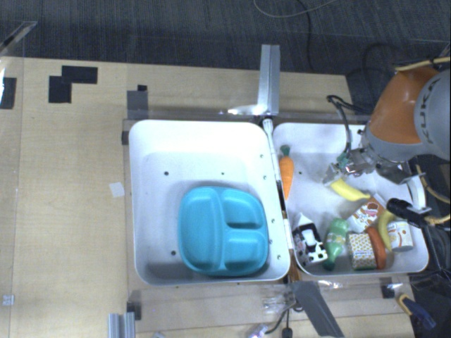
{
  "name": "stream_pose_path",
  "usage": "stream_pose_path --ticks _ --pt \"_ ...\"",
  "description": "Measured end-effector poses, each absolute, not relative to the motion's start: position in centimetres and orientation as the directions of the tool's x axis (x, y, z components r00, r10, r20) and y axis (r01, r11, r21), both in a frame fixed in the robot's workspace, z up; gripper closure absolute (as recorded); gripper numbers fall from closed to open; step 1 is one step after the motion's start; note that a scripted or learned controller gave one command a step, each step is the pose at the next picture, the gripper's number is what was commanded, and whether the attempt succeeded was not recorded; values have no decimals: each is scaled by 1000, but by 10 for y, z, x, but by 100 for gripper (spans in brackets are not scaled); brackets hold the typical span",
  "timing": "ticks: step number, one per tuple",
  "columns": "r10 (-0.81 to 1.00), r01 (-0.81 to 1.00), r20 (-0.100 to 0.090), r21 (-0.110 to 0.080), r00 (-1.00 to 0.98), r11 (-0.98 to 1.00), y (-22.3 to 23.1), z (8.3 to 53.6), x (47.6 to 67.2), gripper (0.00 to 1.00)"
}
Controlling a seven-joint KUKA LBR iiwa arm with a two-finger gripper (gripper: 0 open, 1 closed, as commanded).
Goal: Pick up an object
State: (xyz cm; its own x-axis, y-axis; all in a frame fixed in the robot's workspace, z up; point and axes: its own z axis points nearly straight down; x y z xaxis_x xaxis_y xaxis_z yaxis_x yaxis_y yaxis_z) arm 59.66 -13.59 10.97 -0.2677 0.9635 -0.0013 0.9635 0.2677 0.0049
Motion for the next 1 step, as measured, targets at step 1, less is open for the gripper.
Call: stream_pose_path --ticks 1 --pt "991 991 -1 7 -130 130 -77 218 587 100"
